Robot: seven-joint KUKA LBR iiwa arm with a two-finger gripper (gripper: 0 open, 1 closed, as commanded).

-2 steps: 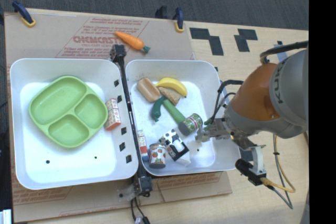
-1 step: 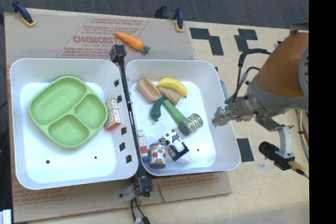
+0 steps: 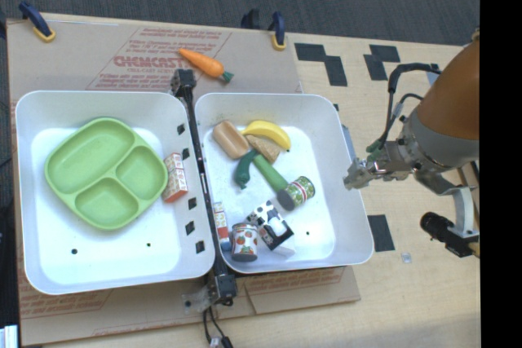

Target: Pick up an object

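Note:
The right bin (image 3: 347, 212) holds a yellow banana (image 3: 269, 132), a tan bun (image 3: 229, 139), a green utensil-like toy (image 3: 259, 168), a green-labelled can (image 3: 298, 191), a black-and-white toy (image 3: 271, 222) and a small printed can (image 3: 244, 241). My gripper (image 3: 357, 175) hangs just outside that bin's right wall, level with the green-labelled can and about a hand's width to its right. Nothing shows in its grasp. The orange-banded arm (image 3: 453, 106) rises behind it at the right.
The left bin (image 3: 33, 257) carries a green divided plate (image 3: 106, 172) and a small carton (image 3: 174, 178) by its right wall. An orange carrot (image 3: 202, 63) lies on the cardboard behind the bins. Blue clamps (image 3: 37, 20) hold the board's back edge.

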